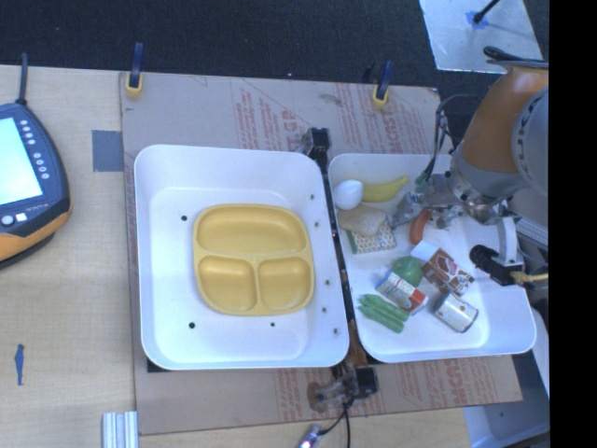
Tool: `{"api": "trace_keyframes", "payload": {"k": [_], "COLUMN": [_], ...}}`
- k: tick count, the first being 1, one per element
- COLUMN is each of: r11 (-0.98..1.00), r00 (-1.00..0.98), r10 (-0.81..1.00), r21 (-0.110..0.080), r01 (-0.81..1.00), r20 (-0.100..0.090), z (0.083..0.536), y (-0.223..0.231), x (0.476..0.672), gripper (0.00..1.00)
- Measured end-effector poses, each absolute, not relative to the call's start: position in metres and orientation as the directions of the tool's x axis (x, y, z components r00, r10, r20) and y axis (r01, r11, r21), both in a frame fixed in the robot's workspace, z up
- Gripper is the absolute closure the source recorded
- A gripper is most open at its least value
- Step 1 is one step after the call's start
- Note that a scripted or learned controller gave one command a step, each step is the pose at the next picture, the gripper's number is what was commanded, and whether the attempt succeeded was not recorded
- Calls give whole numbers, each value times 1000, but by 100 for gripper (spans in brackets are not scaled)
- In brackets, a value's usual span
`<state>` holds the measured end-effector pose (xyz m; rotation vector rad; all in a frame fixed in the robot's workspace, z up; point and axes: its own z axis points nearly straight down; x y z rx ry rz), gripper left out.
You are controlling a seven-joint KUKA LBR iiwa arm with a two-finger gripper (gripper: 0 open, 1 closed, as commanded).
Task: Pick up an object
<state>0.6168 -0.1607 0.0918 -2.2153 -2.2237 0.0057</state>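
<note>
The right bin (508, 339) holds several small items. At its far side lie a white egg (347, 193) and a yellow banana (384, 189), with a beige slab (362, 220) and a patterned card (374, 242) just in front of them. Nearer the front are a green can (404, 283), a brown packet (448, 272), a silver tin (454, 312) and a green pea pod (383, 312). My gripper (417, 215) hangs low over the far middle of this bin, right at a small orange-red piece (419, 228). The wrist hides how the gripper meets that piece.
The left bin (159, 250) carries a yellow divided plate (252, 255). A raised rim (334, 250) separates the two bins. A teach pendant (28, 185) lies on the bench at far left. A black fitting (494, 264) on the arm overhangs the right bin's right side.
</note>
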Motion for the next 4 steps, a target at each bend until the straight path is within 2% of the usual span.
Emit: {"api": "trace_keyframes", "payload": {"k": [1, 2, 3, 4], "r11": [4, 4, 3, 3], "r00": [-4, -4, -3, -3], "r10": [1000, 1000, 1000, 1000], "r21": [-1, -6, 0, -7], "r01": [1000, 1000, 1000, 1000], "r20": [0, 0, -1, 0], "z": [124, 91, 187, 91], "y": [-187, -161, -202, -178], "x": [657, 618, 657, 605], "gripper": [0, 0, 0, 0]}}
